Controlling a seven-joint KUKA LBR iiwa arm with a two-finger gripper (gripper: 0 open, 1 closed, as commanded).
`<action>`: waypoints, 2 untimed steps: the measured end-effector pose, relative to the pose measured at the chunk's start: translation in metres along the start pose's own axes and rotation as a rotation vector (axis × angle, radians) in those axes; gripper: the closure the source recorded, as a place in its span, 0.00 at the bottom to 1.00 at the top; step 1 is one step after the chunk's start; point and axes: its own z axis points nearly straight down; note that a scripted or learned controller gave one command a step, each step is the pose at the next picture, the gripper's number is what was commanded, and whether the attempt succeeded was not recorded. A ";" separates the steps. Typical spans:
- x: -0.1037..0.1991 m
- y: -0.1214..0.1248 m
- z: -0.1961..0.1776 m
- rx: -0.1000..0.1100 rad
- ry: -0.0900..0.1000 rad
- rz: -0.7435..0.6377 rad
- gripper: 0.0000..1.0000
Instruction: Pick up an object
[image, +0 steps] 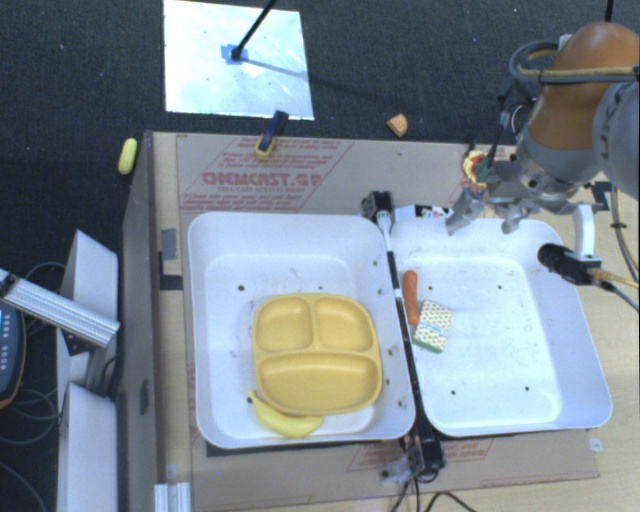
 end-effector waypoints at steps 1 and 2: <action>0.055 -0.042 0.045 0.002 0.001 -0.002 0.00; 0.003 -0.054 0.101 0.002 -0.001 0.003 0.00</action>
